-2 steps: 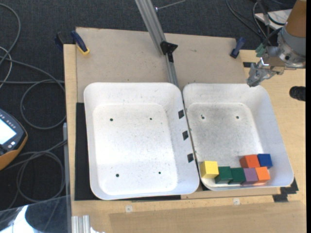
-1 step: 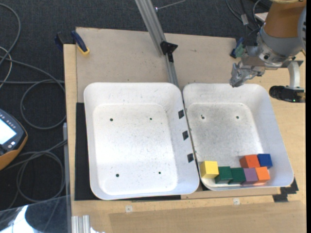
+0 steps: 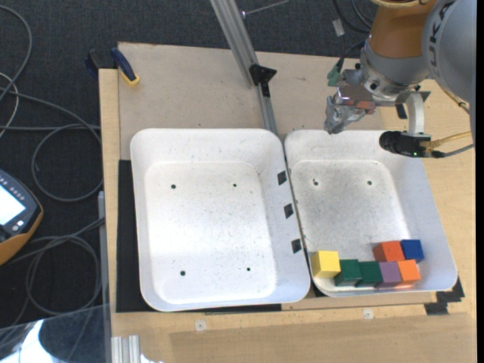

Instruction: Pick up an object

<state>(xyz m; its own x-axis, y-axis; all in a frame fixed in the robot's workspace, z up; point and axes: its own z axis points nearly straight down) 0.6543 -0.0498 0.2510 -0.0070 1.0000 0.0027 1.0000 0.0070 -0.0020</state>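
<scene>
Several small blocks lie along the near edge of the right bin [image 3: 423, 195]: a yellow block [image 3: 327, 262], two green blocks [image 3: 360, 271], a purple block [image 3: 390, 273], an orange block [image 3: 408, 270], a red-orange block [image 3: 392, 251] and a blue block [image 3: 412, 249]. My gripper [image 3: 337, 122] hangs over the far rim of the right bin, well away from the blocks. Nothing is seen between its fingers.
The left bin [image 3: 144, 203] sits beside the right one. A slanted metal rail [image 3: 240, 40] crosses the bench behind the bins. A blue and yellow tool [image 3: 125, 65] lies at the far left bench corner. Cables run over the floor to the left.
</scene>
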